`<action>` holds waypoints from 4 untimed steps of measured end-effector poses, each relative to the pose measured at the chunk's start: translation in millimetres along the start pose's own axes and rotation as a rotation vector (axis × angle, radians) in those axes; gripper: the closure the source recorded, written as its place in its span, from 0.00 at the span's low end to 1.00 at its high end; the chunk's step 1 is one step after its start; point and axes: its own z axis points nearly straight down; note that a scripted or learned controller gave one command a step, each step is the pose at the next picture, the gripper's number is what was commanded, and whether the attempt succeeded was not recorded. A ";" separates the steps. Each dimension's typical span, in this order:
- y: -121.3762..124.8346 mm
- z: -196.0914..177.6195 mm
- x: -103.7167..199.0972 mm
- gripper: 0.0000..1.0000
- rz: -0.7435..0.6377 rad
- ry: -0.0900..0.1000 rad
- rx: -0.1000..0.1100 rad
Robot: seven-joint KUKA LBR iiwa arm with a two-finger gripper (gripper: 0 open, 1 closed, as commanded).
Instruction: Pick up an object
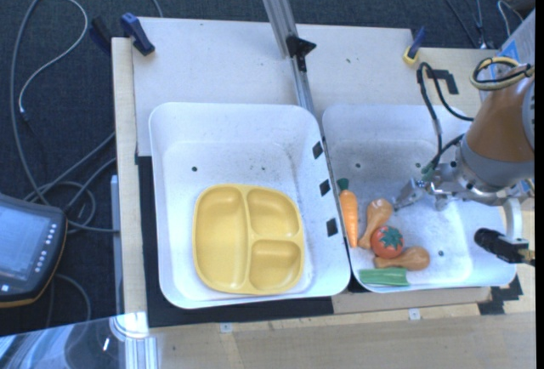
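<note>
Count, camera view:
- 2 shallow white bins: left bin [170, 138], right bin [374, 125].
- 1 yellow divided plate [249, 237], 3 compartments, in left bin.
- 5 toy food items in right bin, all clustered at its near-left corner:
  - 1 carrot [348, 218]
  - 1 red tomato [388, 241]
  - 2 orange-tan pieces, kind unclear: one [376, 216] beside carrot, one [413, 258] right of tomato
  - 1 green flat piece [382, 276], likely a pea pod or bean
- 2 blue clamps on counter's back edge: left [136, 33], right [415, 46].
- 1 arm, 1 pincer [415, 190].
</note>
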 end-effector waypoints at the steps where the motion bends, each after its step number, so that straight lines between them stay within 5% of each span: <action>1: 1.3 -12.8 0.1 1.00 -0.001 0.000 -0.005; 3: 9.5 -125.4 4.0 1.00 -0.001 -0.006 -0.014; 4: 10.4 -146.5 4.1 1.00 -0.001 -0.004 -0.010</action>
